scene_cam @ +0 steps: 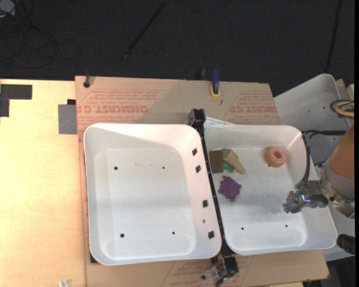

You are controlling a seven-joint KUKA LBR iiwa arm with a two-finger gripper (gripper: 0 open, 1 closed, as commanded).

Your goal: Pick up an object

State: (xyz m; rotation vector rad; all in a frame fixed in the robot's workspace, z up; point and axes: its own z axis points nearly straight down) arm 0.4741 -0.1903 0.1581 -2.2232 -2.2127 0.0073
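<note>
The right bin (269, 238) holds three small things. A pink ring (276, 156) lies near its far right wall. A purple grape-like cluster (230, 188) sits left of centre. A brown block with a tan wedge (225, 161) rests near the divider between the bins. My gripper (294, 204) hangs low over the right side of this bin, about a hand's width below the pink ring and well right of the purple cluster. Nothing shows between its fingers.
The left bin (107, 244) stands beside the right one, joined by black clips (204, 204). Both rest on a cardboard sheet (143, 103) on a pale wooden bench (30, 190). My arm's orange band (350, 154) is at the right edge.
</note>
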